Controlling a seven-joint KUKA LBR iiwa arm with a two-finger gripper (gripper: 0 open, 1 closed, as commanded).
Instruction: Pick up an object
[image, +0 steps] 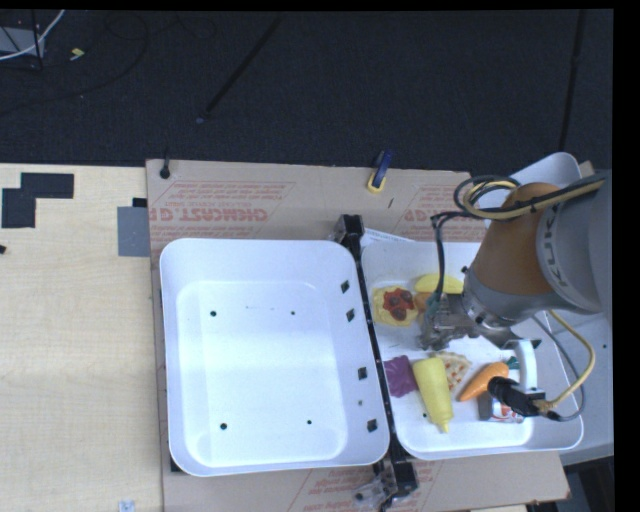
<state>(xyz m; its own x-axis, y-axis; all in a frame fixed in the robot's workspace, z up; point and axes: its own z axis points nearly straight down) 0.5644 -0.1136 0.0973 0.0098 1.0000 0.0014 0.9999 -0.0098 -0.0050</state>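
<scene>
Over the right bin (560, 440) the gripper (440, 328) hangs low among the toy food; whether it grips anything cannot be told. Just left of it lies a yellow pastry with red filling (396, 304). Below sit a purple piece (401, 376), a yellow corn cob (433, 391) and an orange carrot (484, 379). Beside them stands the left bin (200, 270).
</scene>
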